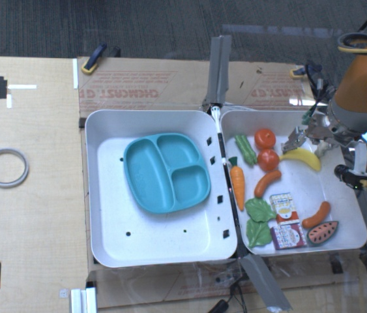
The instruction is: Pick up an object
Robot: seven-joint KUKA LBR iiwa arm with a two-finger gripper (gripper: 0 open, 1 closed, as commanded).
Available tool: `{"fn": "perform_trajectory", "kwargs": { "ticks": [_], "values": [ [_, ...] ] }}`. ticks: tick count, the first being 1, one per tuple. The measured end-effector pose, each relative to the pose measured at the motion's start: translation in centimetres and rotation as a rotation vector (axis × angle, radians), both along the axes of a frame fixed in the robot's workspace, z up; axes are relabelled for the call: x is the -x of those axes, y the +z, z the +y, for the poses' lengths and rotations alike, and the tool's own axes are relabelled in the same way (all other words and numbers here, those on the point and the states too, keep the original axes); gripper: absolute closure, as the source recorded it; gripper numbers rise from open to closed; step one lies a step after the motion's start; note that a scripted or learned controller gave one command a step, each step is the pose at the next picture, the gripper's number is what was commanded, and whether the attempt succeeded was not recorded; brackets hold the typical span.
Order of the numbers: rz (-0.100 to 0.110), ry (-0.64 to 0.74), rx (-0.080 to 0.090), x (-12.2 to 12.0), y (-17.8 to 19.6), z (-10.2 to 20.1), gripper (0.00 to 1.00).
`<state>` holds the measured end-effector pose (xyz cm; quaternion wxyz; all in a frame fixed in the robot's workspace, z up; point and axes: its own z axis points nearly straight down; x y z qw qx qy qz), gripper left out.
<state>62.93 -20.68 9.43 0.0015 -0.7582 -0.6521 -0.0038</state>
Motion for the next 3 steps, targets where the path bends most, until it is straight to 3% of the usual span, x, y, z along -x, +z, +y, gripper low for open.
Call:
{"fn": "perform_trajectory", "kwargs": {
  "ticks": [1,2,3],
  "values": [
    [-0.003,-0.002,0.005,0.0,1.1,-0.2,1.0],
    [0.004,-0.124,0.009,-2.3,12.6,0.6,1.0],
    [0.004,-0.124,0.009,-2.3,12.5,0.6,0.0]
  ]
}}
